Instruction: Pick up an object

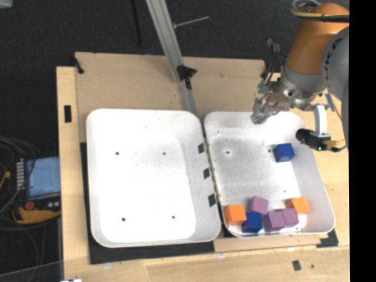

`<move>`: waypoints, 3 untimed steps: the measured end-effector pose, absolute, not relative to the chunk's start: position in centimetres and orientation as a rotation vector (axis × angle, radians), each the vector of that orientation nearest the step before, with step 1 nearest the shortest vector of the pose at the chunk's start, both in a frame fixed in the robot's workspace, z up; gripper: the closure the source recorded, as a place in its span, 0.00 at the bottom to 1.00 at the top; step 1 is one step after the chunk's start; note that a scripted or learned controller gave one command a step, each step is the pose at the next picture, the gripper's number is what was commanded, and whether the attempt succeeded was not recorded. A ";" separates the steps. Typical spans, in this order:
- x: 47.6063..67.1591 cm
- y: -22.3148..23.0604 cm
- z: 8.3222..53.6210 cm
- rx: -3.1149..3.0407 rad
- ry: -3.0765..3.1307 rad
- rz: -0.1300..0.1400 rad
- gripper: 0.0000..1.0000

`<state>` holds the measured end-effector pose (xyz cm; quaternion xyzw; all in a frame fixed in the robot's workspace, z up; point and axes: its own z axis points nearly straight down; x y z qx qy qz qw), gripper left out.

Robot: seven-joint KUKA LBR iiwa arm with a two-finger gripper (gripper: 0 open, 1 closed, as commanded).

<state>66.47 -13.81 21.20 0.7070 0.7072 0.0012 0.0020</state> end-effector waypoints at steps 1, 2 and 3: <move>64.6 -8.4 21.0 2.216 2.228 0.001 1.00; 62.1 -4.5 22.3 2.216 2.228 0.002 1.00; 59.6 0.7 21.8 2.216 2.229 -0.001 1.00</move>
